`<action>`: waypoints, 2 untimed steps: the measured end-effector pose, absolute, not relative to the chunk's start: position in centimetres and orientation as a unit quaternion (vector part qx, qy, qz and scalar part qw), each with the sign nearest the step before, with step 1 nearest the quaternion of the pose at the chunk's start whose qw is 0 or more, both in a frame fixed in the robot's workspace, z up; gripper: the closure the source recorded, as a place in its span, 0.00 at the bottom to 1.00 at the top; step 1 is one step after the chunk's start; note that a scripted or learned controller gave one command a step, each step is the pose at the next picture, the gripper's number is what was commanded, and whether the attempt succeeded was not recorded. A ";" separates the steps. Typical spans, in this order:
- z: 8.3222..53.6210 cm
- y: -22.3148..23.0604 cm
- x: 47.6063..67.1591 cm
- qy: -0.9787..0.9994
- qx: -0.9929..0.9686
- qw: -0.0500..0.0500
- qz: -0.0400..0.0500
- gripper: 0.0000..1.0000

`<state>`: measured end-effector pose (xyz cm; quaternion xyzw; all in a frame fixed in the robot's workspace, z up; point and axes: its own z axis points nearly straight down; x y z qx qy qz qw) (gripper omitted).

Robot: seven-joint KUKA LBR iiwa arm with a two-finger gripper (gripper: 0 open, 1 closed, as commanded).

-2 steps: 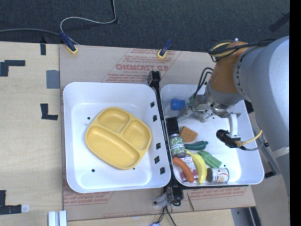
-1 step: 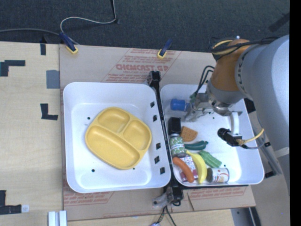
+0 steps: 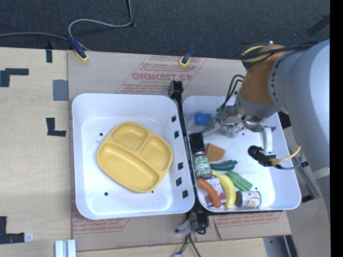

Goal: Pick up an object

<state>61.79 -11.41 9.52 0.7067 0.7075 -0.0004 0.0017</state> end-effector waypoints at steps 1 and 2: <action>10.4 -11.3 61.8 0.708 0.706 0.001 -0.001 1.00; 10.4 -11.4 61.8 0.708 0.706 0.001 -0.001 0.00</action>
